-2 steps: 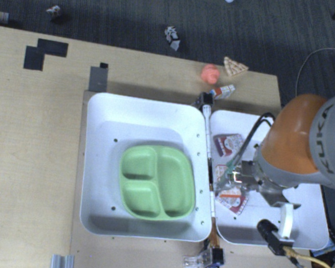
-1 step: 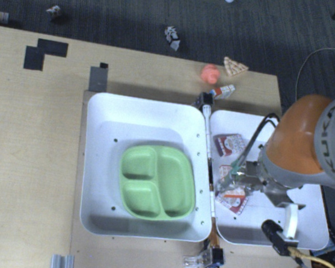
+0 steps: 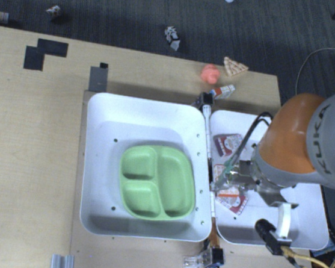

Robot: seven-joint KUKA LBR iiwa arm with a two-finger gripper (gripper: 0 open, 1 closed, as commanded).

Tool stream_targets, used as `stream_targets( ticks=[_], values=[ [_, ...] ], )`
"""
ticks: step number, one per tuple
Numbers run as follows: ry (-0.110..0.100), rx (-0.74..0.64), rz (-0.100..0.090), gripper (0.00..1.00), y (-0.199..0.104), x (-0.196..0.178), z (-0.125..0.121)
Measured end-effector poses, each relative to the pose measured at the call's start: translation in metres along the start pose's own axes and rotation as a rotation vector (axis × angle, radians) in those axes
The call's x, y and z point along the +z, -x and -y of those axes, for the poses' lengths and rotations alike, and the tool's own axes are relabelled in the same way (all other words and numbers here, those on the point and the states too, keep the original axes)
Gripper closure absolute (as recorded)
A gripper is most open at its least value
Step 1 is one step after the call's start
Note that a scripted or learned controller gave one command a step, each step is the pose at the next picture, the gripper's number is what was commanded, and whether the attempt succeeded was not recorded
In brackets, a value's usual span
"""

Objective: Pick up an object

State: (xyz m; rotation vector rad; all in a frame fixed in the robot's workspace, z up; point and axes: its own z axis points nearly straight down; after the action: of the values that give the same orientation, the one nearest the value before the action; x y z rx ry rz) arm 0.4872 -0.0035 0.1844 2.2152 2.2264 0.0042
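Observation:
A green divided plate lies in the left bin. In the right bin, near its left wall, lie two red-and-white packets: one further back and one nearer the front. My gripper reaches down between these two packets, close to the wall between the bins, with its tip over or touching the front packet's upper edge. The wrist and the orange band hide the middle of the right bin.
Behind the bins, on the bench edge, sit a pink ball, a tan wedge-shaped thing and a small red-and-white tube. Cables and clips lie at the bench's front edge. Small bits are scattered on the dark floor beyond.

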Motion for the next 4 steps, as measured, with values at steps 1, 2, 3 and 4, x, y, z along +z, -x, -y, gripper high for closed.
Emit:
stream_targets(
  ticks=[1,2,3,4],
  values=[
    [0.000,-0.001,0.000,1.00,-0.012,0.000,0.000],
    [0.000,0.001,0.000,1.00,-0.010,0.000,0.000],
    [0.000,0.002,0.000,1.00,-0.003,0.000,0.000],
    [0.000,0.002,0.001,1.00,0.012,0.000,0.000]
  ],
)
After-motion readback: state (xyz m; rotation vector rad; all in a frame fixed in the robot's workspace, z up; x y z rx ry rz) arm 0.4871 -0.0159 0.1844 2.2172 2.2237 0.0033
